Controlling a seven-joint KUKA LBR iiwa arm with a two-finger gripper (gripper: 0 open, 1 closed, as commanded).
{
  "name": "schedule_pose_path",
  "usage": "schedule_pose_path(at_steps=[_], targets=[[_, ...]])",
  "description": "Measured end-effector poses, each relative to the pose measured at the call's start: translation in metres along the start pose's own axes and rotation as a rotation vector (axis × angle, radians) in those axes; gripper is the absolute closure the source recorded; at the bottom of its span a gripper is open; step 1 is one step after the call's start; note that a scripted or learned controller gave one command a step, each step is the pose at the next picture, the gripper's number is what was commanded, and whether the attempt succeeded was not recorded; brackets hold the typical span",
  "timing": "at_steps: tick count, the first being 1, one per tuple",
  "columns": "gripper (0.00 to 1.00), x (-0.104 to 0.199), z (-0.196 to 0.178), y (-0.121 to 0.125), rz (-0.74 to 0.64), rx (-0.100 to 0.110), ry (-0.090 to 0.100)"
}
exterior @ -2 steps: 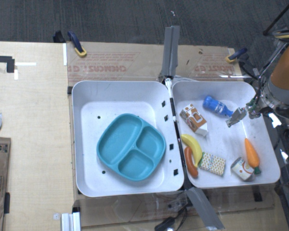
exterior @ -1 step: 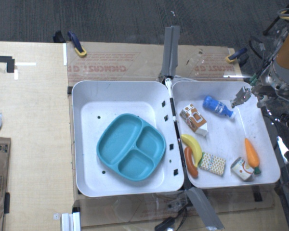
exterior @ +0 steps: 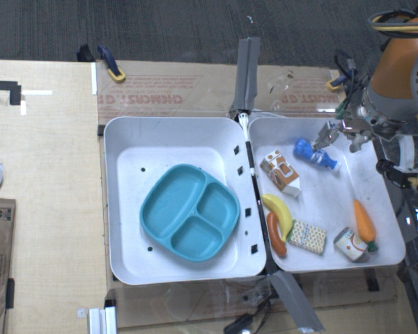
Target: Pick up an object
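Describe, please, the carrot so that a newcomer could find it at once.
Look in the right-hand shallow white bin, along its right wall. The small orange plastic carrot lies there, just above a small white carton. It is the only tapered orange item; the yellow plastic banana lies across the bin.

2 glossy white plastic bins (exterior: 118, 186) sit on matt pale wood bench (exterior: 42, 152); left of the banana (exterior: 279, 213), a smooth blue plastic tray (exterior: 189, 213).
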State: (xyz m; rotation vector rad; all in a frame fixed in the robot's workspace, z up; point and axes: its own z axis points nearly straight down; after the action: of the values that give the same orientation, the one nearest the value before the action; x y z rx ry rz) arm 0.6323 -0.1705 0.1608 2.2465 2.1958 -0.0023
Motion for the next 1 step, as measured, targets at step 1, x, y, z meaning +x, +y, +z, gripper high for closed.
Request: schedule_pose_path(at_steps=[1], targets=[[0.0,-0.0226,0.0691,0.0017,-0.019,0.001,0.0]])
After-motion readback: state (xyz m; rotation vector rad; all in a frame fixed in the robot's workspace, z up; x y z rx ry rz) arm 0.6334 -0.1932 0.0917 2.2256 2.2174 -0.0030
